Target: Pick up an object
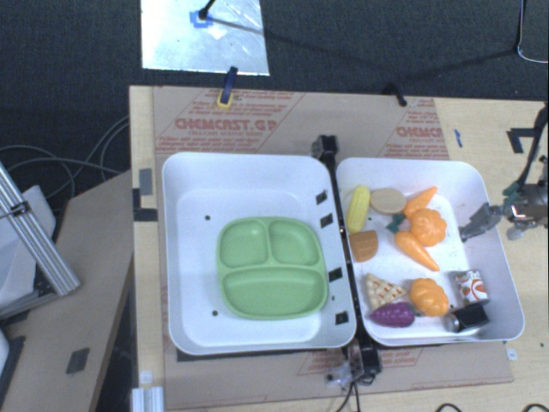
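Two white bins sit on a cardboard-covered bench over dark carpet; claw state unclear.

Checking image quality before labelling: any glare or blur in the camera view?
Camera view: glare washes out the silvery sheet at top; the white bins are evenly lit with soft shadows; toy food is sharp; the gripper at right looks slightly blurred.
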